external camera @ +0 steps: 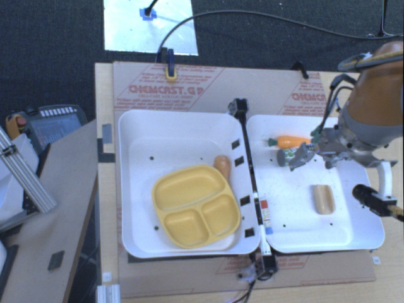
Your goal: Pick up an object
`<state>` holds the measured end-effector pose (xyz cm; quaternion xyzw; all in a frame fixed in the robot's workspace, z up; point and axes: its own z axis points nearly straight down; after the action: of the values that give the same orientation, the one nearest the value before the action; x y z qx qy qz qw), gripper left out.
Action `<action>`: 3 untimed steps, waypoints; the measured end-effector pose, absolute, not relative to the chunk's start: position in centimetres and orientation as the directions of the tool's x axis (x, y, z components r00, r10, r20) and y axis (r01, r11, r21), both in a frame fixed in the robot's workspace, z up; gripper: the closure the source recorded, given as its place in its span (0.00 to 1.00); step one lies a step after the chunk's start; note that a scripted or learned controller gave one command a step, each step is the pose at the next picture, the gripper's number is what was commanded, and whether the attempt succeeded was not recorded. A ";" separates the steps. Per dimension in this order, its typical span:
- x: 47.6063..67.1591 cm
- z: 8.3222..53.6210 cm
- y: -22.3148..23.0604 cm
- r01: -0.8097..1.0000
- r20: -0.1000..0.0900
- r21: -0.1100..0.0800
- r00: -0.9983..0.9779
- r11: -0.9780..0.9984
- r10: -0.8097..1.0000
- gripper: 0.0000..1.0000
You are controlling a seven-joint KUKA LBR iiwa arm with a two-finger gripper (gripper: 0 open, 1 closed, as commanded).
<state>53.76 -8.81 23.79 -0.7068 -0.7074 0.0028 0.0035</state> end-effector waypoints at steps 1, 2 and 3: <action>54.0 24.3 -8.8 1.000 0.000 0.002 -0.003 0.003 1.000 0.00; 54.0 19.6 -7.9 1.000 0.001 -0.004 -0.002 0.002 1.000 0.00; 53.4 15.0 -8.5 1.000 0.001 -0.004 -0.001 0.001 1.000 0.00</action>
<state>53.44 -8.47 15.00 -0.7067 -0.7075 0.0011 0.0016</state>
